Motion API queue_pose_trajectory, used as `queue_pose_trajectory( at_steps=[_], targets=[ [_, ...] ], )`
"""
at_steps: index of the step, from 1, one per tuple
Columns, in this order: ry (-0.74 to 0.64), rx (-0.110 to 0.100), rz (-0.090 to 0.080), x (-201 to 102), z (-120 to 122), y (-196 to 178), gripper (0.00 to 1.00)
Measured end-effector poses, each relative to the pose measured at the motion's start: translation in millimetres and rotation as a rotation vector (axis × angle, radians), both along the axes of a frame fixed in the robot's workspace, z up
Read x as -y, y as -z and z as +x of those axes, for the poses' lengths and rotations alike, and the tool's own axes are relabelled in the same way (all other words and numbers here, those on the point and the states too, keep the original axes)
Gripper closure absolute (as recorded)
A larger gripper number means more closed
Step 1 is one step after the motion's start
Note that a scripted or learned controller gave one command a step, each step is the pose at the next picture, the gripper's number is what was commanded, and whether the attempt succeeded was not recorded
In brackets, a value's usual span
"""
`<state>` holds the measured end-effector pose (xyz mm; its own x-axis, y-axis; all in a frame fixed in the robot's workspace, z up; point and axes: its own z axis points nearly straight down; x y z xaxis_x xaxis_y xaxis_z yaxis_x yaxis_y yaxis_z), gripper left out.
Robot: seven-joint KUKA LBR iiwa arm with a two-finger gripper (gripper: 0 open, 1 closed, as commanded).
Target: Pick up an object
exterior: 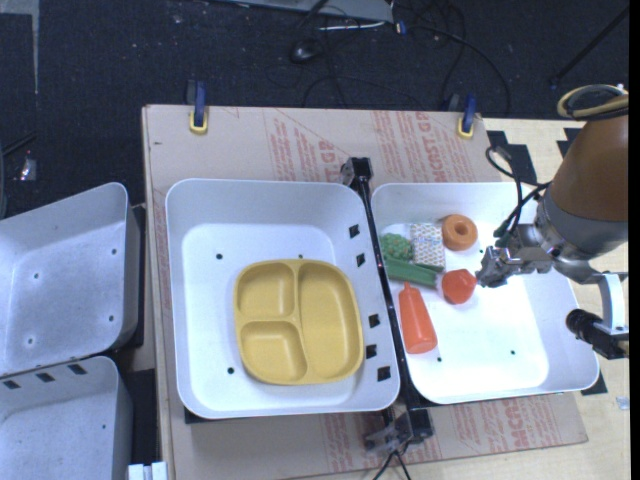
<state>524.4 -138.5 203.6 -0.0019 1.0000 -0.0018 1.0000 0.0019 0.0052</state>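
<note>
The hand (497, 266) is hovering in the right bin (520, 368), just beside the red tomato (459, 286); whether it's apart or together, I cannot tell. Risk: it's nudging the tomato into the crowded toys and closing on nothing.

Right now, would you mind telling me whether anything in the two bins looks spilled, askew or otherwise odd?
Nothing stands out. The yellow divided plate lies flat in the left bin; the toy foods cluster in the right bin, the orange carrot lying on its side by the divider. Nothing is spilled.
</note>
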Motion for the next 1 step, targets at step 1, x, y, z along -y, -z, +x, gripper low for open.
queue_pose_trajectory(
  at_steps=[1],
  targets=[
    [-0.001, 0.000, 0.000, 0.1, 1.4, -31.8, 1.00]
  ],
)
